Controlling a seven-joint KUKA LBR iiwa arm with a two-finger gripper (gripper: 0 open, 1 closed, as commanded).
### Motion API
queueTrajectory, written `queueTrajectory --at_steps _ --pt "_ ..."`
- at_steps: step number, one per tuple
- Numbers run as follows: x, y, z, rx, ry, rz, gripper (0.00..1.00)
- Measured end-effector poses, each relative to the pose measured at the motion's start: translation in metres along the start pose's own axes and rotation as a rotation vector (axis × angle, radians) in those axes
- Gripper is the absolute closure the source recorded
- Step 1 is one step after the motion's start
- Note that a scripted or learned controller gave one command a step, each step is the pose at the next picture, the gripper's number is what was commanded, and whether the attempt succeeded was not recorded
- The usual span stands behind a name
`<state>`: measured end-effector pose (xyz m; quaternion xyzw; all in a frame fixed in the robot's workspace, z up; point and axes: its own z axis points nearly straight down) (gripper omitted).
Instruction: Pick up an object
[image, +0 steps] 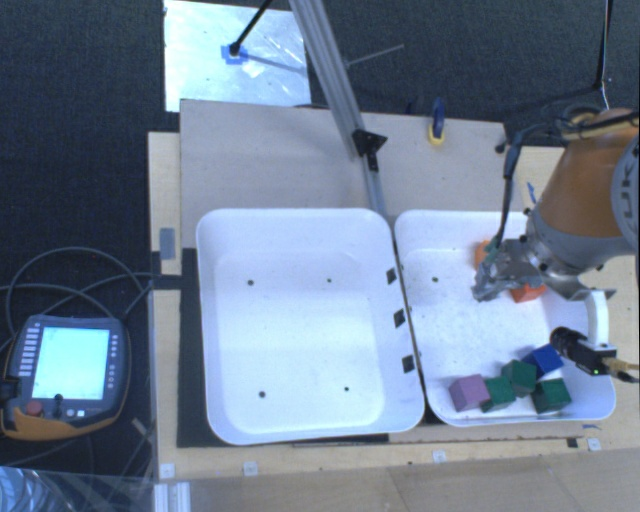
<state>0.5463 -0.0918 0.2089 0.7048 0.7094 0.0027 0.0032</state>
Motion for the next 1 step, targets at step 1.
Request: queueTrajectory --at_steps 1 --pt "-0.0035 -0.0017 -0.0454 0.000 -0.001 0.002 1.00"
